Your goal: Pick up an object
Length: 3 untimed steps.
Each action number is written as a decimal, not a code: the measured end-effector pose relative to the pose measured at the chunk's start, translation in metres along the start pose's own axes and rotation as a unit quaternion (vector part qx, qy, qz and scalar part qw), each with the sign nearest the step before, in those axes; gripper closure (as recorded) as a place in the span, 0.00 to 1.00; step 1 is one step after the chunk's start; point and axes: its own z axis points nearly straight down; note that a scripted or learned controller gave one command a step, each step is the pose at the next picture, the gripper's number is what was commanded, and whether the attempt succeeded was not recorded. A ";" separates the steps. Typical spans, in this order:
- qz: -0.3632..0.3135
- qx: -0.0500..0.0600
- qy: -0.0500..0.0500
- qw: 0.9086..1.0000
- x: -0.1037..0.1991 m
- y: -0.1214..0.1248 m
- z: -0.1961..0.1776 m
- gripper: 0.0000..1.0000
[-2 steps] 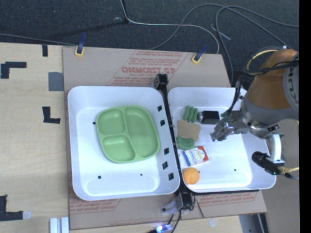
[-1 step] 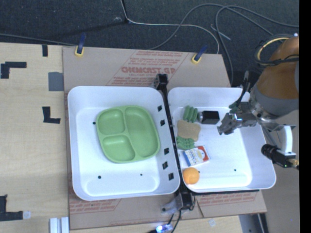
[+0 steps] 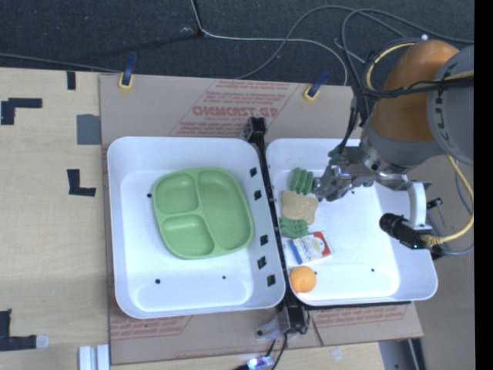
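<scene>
- Nearest the camera, at the front edge of the right bin (image 3: 412,287), sits a small orange ball (image 3: 303,279), close to the divider between the two bins.
- Just behind the ball lies a flat packet (image 3: 310,247) with red, white and blue print, tilted on the bin floor.
- Behind the packet, a small green piece (image 3: 293,226) lies partly under a tan, sponge-like block (image 3: 299,205); the two touch.
- Further back, a green ridged item (image 3: 301,180) rests just beside the tan block, near the divider.
- The gripper (image 3: 333,185) hangs low over the right bin, right next to the green ridged item and the tan block. Its fingers are dark and blur together, so whether they are spread or closed cannot be told, and nothing can be seen between them.
- The arm (image 3: 412,91), grey with an orange section, comes in from the right above the bin, with cables looping around it.
- The left bin (image 3: 123,230) holds a light green divided plate (image 3: 202,212), lying flat near its middle.
- Both bins sit on a cardboard sheet (image 3: 231,102) on the worktop (image 3: 46,230), held at the back by two clips (image 3: 127,78).
</scene>
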 end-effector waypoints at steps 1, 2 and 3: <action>0.000 0.001 -0.001 1.000 0.053 0.014 0.013 1.00; 0.000 0.001 0.000 1.000 0.102 0.027 0.023 1.00; 0.001 0.000 0.000 1.000 0.146 0.049 0.012 1.00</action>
